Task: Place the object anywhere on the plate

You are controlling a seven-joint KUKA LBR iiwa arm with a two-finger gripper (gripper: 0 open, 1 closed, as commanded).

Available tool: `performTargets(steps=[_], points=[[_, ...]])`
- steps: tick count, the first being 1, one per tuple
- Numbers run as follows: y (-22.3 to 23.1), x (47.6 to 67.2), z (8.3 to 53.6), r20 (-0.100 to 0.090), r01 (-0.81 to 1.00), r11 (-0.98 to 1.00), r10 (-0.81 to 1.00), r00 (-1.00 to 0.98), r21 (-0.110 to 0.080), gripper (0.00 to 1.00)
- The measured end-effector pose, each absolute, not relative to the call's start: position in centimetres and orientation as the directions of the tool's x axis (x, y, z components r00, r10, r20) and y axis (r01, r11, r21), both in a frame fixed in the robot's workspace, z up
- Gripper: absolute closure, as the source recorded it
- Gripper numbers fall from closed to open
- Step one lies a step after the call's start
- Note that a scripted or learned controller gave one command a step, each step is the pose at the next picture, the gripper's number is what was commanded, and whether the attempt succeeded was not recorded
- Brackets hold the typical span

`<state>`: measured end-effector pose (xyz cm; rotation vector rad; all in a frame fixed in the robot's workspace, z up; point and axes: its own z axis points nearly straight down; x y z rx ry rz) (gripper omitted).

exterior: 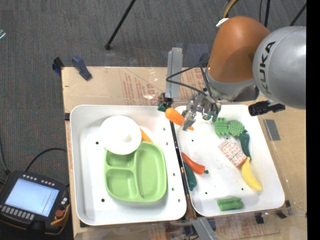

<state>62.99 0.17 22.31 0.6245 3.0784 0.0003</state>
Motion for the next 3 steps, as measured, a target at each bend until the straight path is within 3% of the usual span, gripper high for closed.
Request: performTargets(steps=[1,2,3], points=[[10.7,57.8,27.5,-0.003,0.237,0.972,0.237,-0.972,0.003,1.0],[12.3,51.4,31.2,-0.001,0.04,0.999,0.04,-0.999,0.001,1.0],[12.3,51.4,31.1,0.0,0.04,0.999,0.04,-0.999,0.0,0.0]])
